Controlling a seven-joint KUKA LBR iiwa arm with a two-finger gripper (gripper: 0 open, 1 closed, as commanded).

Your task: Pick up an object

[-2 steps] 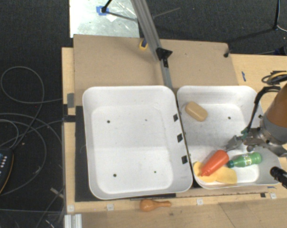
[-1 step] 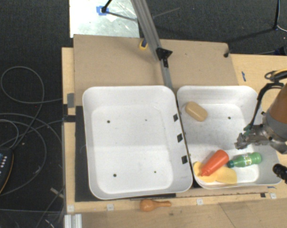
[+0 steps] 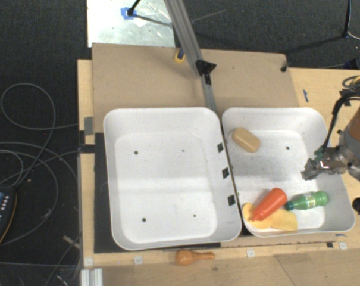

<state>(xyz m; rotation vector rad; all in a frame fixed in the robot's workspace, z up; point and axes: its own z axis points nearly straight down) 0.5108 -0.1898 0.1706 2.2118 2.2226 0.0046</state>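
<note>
Right bin, near its right wall: that's where the gripper (image 3: 311, 170) sits, low over the floor of the right bin (image 3: 269, 125).
Gripper state: honestly can't tell how it's set, it's just a small dark grey clump from this angle, and nothing visible is caught in it.
Closest pick: green bottle (image 3: 307, 201), lying on its side just below the gripper toward the bin's front, apart from it.
Next to that: orange carrot-shaped toy (image 3: 269, 204), tilted, its lower end resting on a yellow piece (image 3: 281, 221) in the front of the bin.
Further off: tan block (image 3: 246, 139) near the bin's back-left corner, well apart from the gripper.
Open room: bare white floor stretches between the gripper and the tan block, so the middle of the right bin is free.
Edges: the front cluster is crowded up near the front wall; the bottle is near the right wall too.
Left bin (image 3: 120, 130): nothing lying on its floor.
Outside: an orange-brown pear-shaped thing (image 3: 193, 256) sits on the bench just past the front rim of the left bin.
</note>
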